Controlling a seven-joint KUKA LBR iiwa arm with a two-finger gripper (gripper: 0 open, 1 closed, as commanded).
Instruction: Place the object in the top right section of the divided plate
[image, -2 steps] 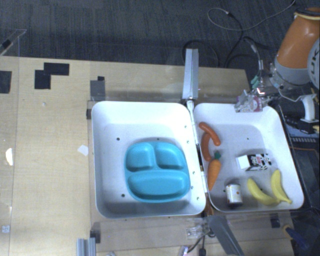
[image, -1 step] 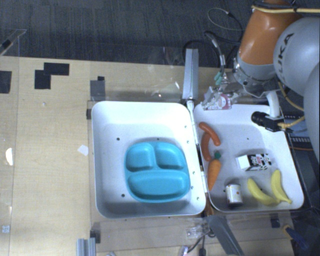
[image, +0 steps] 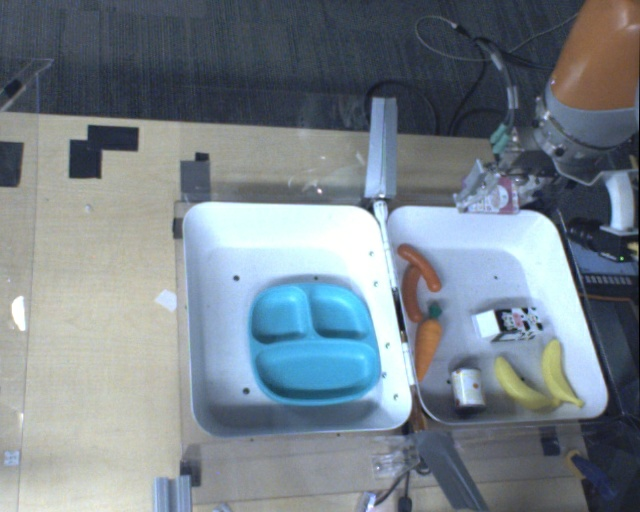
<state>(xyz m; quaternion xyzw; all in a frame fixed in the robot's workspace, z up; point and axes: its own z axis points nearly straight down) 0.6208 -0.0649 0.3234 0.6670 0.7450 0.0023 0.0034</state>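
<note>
A blue divided plate (image: 315, 345) lies in the left bin (image: 215, 290), with two small sections on its far side and one long section on the near side. Nothing lies in its top right section (image: 343, 312). My gripper (image: 490, 192) hangs over the far rim of the right bin (image: 545, 245), high above the objects. That bin holds two sausages (image: 420, 266), a carrot (image: 427, 345), a small can (image: 466, 387), two bananas (image: 522, 384) and a little white box (image: 510, 323).
A metal bar (image: 381, 150) runs back from the seam between the two bins. Cables (image: 480, 45) trail behind the arm at the far right. Bare wooden bench (image: 90, 300) spreads to the left of the bins.
</note>
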